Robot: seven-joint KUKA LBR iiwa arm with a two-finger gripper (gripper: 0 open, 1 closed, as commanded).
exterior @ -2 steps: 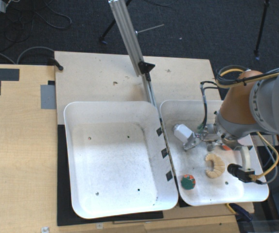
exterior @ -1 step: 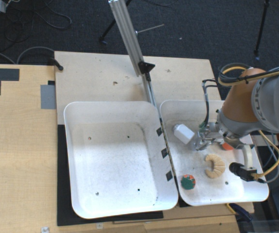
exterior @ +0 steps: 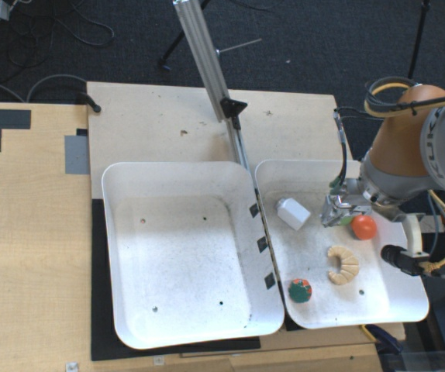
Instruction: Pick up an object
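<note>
Dark floor with cables behind bench [exterior: 168, 122]. Two white bins side by side: left bin [exterior: 129, 184] bare. Right bin [exterior: 408, 304] holds white block [exterior: 293, 212] near divider, orange-red ball [exterior: 363, 227] near right edge, tan crescent piece [exterior: 344, 264] mid-bin, green-red ball [exterior: 300, 291] near front edge. Arm [exterior: 405, 146] enters from right edge, bent down; pincer [exterior: 336, 211] low between block and orange-red ball, finger state unclear.

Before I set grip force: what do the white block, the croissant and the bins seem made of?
White block: looks like hard plastic or painted wood, with flat matte faces and crisp edges.
Croissant: probably a moulded plastic toy, tan with regular ridges.
Bins: thin white plastic by the look, with rounded corners, a raised rim and a speckled floor.
</note>
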